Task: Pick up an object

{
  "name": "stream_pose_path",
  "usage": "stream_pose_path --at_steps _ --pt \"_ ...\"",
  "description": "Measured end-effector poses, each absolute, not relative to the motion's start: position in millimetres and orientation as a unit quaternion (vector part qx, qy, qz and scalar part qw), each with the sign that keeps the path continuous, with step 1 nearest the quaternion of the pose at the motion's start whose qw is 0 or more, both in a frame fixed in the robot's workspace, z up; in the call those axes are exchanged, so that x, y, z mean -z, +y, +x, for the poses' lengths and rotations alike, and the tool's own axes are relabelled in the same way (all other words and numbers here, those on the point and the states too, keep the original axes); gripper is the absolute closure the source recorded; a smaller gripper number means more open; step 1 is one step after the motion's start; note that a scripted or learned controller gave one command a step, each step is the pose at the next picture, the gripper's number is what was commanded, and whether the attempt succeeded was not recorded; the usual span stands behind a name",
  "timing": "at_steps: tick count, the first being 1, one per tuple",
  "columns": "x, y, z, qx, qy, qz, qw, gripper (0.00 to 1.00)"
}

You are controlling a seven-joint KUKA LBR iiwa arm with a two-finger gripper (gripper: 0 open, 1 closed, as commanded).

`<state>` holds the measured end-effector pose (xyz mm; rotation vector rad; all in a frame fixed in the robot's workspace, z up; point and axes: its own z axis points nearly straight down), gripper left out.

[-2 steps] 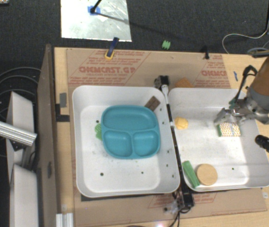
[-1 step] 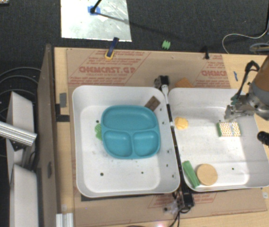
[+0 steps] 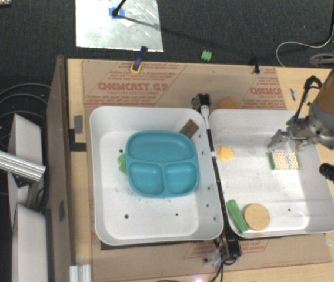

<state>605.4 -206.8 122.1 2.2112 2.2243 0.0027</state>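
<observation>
In the right bin (image 3: 308,204), a small checkered pad (image 3: 286,160) with a green strip (image 3: 271,160) along its left side lies near the far right. My gripper (image 3: 286,141) hangs just above and behind the pad, open, with nothing between its fingers. A yellow lump (image 3: 225,153) rests by the bin's left wall. A round tan disc (image 3: 257,216) and a green block (image 3: 235,215) sit at the front left corner.
The left bin (image 3: 105,216) holds a blue divided plate (image 3: 161,163), a green piece (image 3: 122,162) tucked under its left edge and a brown block (image 3: 188,127) at the far right corner. A black divider (image 3: 211,151) runs between the bins.
</observation>
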Motion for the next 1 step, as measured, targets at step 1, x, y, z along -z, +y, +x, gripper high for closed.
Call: stream_pose_path --at_steps 1 --pt "-102.7 -206.3 594.9 0.0001 0.708 0.707 0.001 0.0"
